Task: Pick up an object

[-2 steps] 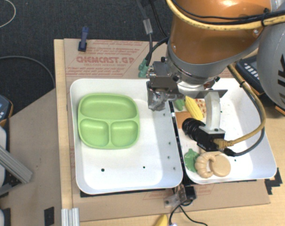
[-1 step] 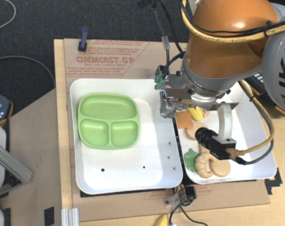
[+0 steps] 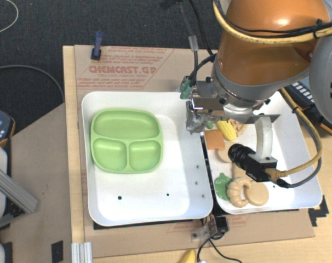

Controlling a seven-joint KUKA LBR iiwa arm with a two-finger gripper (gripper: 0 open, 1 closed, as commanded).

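The gripper [image 3: 227,126] hung over the right bin [image 3: 304,197] above the corn [image 3: 227,129] (jaw state impossible to tell); a green plate [image 3: 126,141] lay left.

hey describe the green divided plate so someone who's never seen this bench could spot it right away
Look at the left white bin. In its upper left part lies a pale green plastic plate with rounded corners and three compartments, one long and two small. It is the largest thing in either bin, far bigger than the small items in the right bin.

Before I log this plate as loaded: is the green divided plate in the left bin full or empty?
Empty. The green divided plate lies flat in the left bin, and all three of its compartments show bare green.
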